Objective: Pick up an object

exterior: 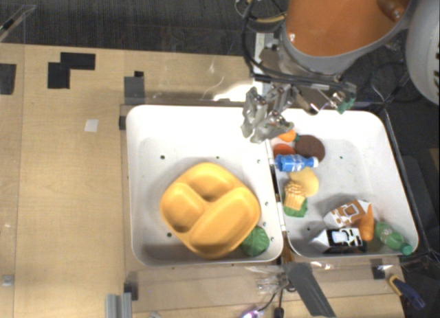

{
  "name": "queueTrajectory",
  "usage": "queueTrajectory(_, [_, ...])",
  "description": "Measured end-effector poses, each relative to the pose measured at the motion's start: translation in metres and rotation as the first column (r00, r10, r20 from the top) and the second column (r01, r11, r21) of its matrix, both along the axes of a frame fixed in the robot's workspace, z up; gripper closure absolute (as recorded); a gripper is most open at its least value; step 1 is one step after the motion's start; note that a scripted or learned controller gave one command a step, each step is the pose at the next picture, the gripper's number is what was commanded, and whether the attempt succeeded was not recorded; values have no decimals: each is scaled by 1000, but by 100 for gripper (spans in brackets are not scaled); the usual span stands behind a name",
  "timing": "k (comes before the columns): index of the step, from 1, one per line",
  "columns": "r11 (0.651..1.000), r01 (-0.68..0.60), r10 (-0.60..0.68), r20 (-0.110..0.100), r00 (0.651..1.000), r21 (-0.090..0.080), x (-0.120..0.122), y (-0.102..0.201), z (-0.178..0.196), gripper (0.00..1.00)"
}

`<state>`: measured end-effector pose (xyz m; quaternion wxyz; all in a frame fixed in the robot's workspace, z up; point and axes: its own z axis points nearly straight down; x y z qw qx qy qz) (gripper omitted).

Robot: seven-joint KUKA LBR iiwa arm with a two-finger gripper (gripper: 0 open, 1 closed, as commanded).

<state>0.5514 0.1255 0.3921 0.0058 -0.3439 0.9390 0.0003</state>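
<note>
Pincer (260,130) at far rim between bins, grip state unreadable; better lowered squarely over blue bottle (295,163), clear of orange piece (284,149)

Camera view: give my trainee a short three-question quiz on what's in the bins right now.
1. True or false: the yellow divided plate lies in the left bin.
2. Which lies nearest the gripper? A) blue bottle B) green bottle C) small carton
3. Fill in: the green round item touches the plate's ____ corner (near or far).

Key: 1 true; 2 A; 3 near, on the right bin's side.
</note>
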Motion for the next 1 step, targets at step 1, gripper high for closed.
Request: queueTrajectory(1, [988,-154,154,-1,988,-1,2,39,-44,100])
